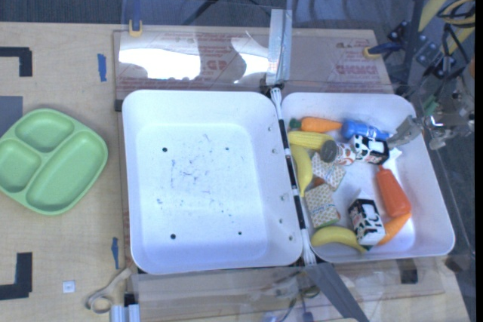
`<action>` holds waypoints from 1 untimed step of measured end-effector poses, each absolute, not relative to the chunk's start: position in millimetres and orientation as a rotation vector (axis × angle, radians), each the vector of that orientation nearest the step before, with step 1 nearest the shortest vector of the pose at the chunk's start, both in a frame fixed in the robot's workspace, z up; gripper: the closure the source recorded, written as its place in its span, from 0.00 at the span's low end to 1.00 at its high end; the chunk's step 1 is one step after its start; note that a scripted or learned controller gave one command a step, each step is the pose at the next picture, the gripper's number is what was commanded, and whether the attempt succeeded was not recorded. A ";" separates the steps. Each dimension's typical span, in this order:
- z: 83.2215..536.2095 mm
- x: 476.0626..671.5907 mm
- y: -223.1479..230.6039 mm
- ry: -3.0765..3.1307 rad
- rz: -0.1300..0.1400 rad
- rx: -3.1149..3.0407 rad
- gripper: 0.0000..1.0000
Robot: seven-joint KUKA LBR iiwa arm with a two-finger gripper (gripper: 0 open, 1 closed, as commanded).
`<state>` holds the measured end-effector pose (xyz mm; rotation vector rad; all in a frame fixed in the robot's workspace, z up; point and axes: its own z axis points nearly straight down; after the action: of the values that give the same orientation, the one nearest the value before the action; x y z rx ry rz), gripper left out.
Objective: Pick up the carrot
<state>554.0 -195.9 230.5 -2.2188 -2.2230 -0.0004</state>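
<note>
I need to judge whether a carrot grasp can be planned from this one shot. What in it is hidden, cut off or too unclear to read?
- End effector, camera view: blurred at the right bin's edge; finger state unreadable.
- Large carrot: its lower end runs behind the cow-print carton.
- Small carrot: part lies behind the corn.
- Banana: one end tucked beneath the carton.
- Grey round item: too small to identify.

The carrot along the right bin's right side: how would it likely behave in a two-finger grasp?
The carrot looks like smooth moulded plastic, so probably stiff, light and somewhat slippery. Its rounded, tapered body may slide out of a pinch near the narrow end, or roll if nudged. Its lower tip lies close to the cow-print carton and banana, which could get bumped.
</note>
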 end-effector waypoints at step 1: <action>155.1 588.2 -126.0 -2.297 0.001 -2.140 0.00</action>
<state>588.2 -126.0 155.1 -2.1397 -2.2968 0.0012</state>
